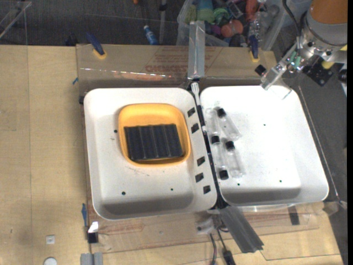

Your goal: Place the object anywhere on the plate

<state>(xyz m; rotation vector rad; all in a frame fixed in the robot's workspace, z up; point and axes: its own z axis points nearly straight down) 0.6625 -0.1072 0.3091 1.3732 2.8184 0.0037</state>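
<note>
The camera view shows us two white bins side by side on a wooden bench. In the left bin (105, 195) we see an orange plate (153, 132) with rounded corners. A dark ridged object (153, 141) lies flat on the plate, more toward its near side, and it sits inside the rim. In the right bin (287, 170) we see some clear plastic pieces with small black caps (223, 142). They lie in a row along the bin's left wall, just beside the divider between the bins. The rest of that bin's floor is plain white with a few tiny dark dots. The gripper (271, 77) hangs over the far right corner of the right bin, well apart from the plate. It looks blurry, so we cannot tell how its jaws stand. We see nothing between them. Behind the bins sits a tub of bright toys (231, 7).
</note>
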